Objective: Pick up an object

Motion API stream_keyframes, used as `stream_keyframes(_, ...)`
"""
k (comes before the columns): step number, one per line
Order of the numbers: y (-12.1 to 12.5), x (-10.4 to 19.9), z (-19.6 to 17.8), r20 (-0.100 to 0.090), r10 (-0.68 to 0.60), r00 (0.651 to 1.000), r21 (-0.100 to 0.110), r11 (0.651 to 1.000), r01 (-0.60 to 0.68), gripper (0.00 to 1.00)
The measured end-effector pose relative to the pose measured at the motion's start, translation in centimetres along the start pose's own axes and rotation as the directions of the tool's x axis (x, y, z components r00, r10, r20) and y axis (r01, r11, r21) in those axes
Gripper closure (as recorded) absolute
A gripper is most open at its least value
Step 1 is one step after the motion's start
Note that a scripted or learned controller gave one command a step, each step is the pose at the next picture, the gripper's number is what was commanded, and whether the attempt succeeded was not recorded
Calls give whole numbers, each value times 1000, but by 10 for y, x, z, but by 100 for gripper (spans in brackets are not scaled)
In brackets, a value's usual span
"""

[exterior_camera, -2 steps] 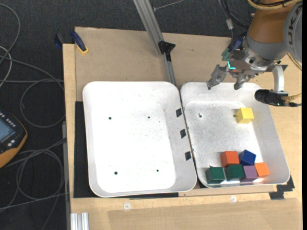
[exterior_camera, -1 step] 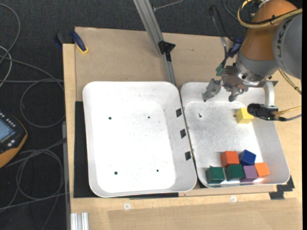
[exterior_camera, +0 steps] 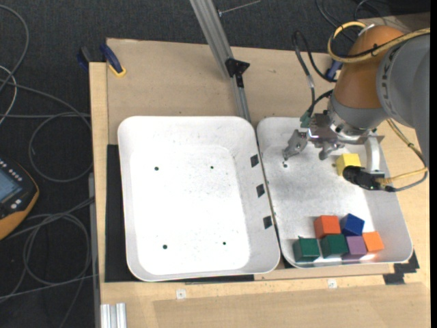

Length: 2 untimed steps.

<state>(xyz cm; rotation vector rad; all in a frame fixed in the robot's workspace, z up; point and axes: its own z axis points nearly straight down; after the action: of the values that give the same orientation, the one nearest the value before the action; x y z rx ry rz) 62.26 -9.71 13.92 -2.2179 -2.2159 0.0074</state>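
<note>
The two-finger gripper (exterior_camera: 304, 146) hung over the right white bin (exterior_camera: 300, 203), fingers spread apart with nothing between them. Six small blocks clustered in that bin's near corner: two orange (exterior_camera: 328, 225), two green (exterior_camera: 307, 249), one blue (exterior_camera: 352, 223), one purple (exterior_camera: 356, 244), with no clear long axis.

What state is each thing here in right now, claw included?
claw: hanging over the right bin, nothing seen in it
yellow block: lying apart in the right bin, beside the wrist
coloured blocks: huddled together in the near corner
right bin: flat on the bench
left bin: flat, speckled
</note>
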Motion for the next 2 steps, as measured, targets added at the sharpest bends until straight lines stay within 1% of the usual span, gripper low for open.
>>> stream_keyframes(1,-1,1,42,0,0,1000,-1,1000,0,0)
stream_keyframes(2,1,1,28,0,0,1000,-9,1000,0,100)
